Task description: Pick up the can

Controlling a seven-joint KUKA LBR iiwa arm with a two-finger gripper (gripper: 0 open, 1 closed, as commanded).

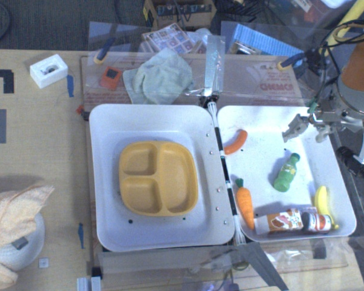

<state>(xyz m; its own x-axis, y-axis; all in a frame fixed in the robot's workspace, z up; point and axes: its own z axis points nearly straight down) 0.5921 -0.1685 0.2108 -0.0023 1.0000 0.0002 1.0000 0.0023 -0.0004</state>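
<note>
Two shallow white bins sit side by side on the bench. The left bin (103, 162) holds a yellow divided plate (159, 177) near its middle. The right bin (264, 123) holds several things. The can (294, 221) lies on its side along the near edge, with its orange-and-white label facing up and its long axis running left to right. A carrot (245, 206) lies just left of the can, by the bin's left wall, and a banana (322, 200) lies just beyond the can's right end. A green bottle (286, 173) lies tilted near the middle of the bin, and a sausage (235, 142) rests toward the far left corner.

The gripper (307, 131) hangs over the far right part of the right bin, well apart from the can. Its fingers (293, 128) are spread, with nothing between them. A pale green cloth (161, 77) lies beyond the left bin
</note>
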